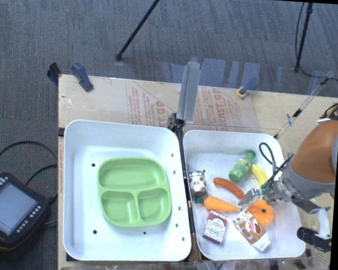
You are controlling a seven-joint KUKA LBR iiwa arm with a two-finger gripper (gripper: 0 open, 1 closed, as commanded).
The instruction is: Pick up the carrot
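**Arm over right bin, carrot lying loose**

Carrot [220,204] lies flat in the right bin [215,142], near its middle-left, thick end toward the bin's centre and tip pointing left. Nothing grips it. Just above it sits a red-orange sausage [228,187], roughly parallel, w/ a small gap between them. A small can [197,182] stands to the carrot's upper left, close by. Below the carrot: a dark red carton [215,227], and to its right a white-and-orange juice box [252,229] lying at a slant.

Gripper [256,195] is low over the right part of the same bin, coming in from the right under the arm's orange band [317,150]. It's to the right of the carrot, apart from it, w/ metal bits just beside a small orange pumpkin [261,213]. Can't tell if the jaws are apart or closed (arm and cables crowd the view there), and can't see anything held between them.

Further up the right bin: a green bottle [242,164] tilted, and a yellow banana [259,174] next to it, partly under the gripper's cables.

Left bin [80,148] holds a green divided tray [134,191], three compartments. A handheld controller [9,209] lies on the floor at far left.
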